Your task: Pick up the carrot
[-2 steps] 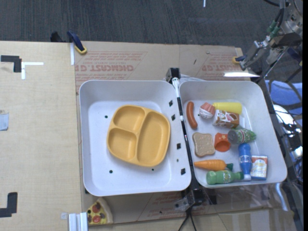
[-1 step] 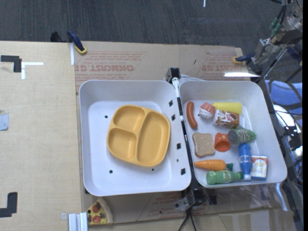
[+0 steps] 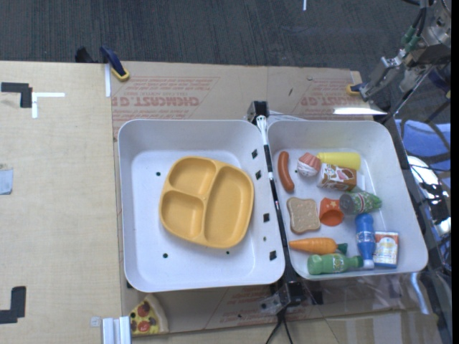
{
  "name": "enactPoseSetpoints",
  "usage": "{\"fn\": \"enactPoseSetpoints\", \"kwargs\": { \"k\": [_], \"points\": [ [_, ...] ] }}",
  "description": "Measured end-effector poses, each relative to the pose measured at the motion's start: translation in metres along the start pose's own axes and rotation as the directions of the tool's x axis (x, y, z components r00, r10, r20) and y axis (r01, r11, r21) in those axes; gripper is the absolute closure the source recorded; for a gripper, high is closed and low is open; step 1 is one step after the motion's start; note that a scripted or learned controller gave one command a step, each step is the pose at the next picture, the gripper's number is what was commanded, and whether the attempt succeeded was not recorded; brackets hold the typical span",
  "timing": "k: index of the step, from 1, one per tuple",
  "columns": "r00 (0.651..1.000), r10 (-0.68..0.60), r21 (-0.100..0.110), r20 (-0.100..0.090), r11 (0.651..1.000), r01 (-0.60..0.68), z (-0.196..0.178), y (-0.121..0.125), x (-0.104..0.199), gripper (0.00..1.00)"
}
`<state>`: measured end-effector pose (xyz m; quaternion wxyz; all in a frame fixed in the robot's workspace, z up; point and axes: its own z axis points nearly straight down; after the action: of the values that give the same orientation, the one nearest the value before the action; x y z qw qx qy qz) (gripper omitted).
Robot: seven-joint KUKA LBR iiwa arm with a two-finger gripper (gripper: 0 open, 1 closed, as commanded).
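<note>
In the right bin (image 3: 393, 143), carrot (image 3: 313, 246) lying beside the bread slice (image 3: 304, 215), hand (image 3: 401, 49) hanging top right, grip impossible to tell.

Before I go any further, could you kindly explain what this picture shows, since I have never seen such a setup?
It is one picture from a camera fixed above a bench, looking down at a slant. Two shallow white bins sit side by side. The left bin holds a yellow divided plate. The right bin holds toy food: the carrot that the robot is meant to pick up lies near the front, beside a green bottle. Around them are a sausage, a slice of bread, a blue bottle and a few small cans and packets. The robot is an arm that reaches in from the right; some of its hardware shows at the top right corner, well away from the carrot. Nothing is being held.
</note>
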<state>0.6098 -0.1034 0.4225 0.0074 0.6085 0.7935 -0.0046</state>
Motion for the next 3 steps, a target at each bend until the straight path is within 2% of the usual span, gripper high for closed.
{"fn": "enactPoseSetpoints", "kwargs": {
  "k": [1, 2, 3],
  "points": [
    [1.0, -0.003, -0.001, 0.004, 1.0, 0.003, -0.0081, 0.0015, -0.001, 1.0],
    [1.0, -0.003, -0.001, 0.004, 1.0, 0.003, -0.008, 0.0015, -0.0009, 0.0],
    [1.0, -0.006, -0.002, 0.008, 1.0, 0.006, -0.0158, 0.0032, -0.0018, 1.0]
  ]
}}
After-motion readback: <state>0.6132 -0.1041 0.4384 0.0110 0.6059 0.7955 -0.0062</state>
